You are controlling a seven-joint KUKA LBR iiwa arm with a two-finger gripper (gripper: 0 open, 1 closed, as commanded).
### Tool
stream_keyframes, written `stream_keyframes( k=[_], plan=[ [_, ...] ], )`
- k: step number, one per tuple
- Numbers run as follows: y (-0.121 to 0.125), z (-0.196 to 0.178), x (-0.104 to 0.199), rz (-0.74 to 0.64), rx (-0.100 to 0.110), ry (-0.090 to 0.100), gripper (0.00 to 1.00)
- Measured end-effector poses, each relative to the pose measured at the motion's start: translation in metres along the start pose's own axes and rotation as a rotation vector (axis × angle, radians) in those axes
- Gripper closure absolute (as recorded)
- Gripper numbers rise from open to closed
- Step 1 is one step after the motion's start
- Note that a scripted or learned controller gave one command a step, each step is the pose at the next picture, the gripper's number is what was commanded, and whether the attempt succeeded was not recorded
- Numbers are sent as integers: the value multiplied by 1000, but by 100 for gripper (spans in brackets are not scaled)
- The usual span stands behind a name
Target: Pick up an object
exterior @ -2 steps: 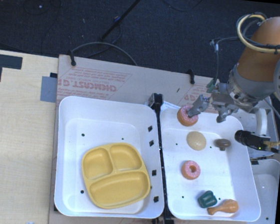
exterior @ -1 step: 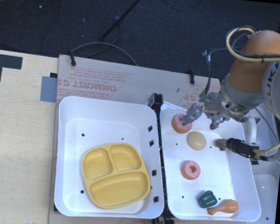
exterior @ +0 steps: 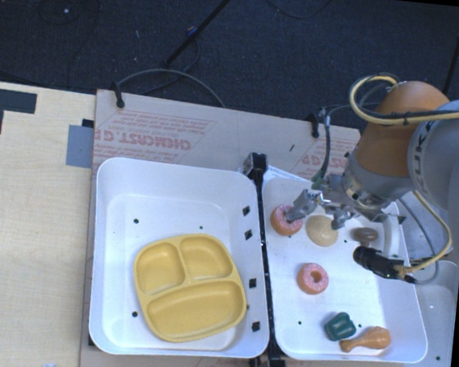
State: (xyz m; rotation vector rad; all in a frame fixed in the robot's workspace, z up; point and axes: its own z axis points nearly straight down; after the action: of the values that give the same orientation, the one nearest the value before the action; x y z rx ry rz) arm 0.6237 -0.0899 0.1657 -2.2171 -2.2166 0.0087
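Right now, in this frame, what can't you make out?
- Pincer: too small and cluttered to tell whether it grips anything.
- Brown item behind the cream ball: too small to name, and the arm covers the bin's far right corner.
- Green item: too small to identify.

Right bin [exterior: 411,323]: the arm [exterior: 406,149] is occupying the upper right, and the gripper [exterior: 322,207] is hanging over the upper middle, just above a cream round object [exterior: 321,230]. A pink donut [exterior: 285,221] is sitting close beside its left finger, near the divider. A second pink donut [exterior: 312,278] is lying mid-bin with open floor around it. A green block [exterior: 339,325] and a tan drumstick [exterior: 368,340] are crowding the lower right corner, nearly touching. Left bin [exterior: 120,207]: a yellow divided tray [exterior: 190,287] is taking up the lower centre, leaving the upper floor open.
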Motion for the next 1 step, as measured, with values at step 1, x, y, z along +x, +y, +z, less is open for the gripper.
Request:
stream_keyframes(
  k=[1],
  plan=[
    [1,43,2,3,-10,-10,0]
  ],
)
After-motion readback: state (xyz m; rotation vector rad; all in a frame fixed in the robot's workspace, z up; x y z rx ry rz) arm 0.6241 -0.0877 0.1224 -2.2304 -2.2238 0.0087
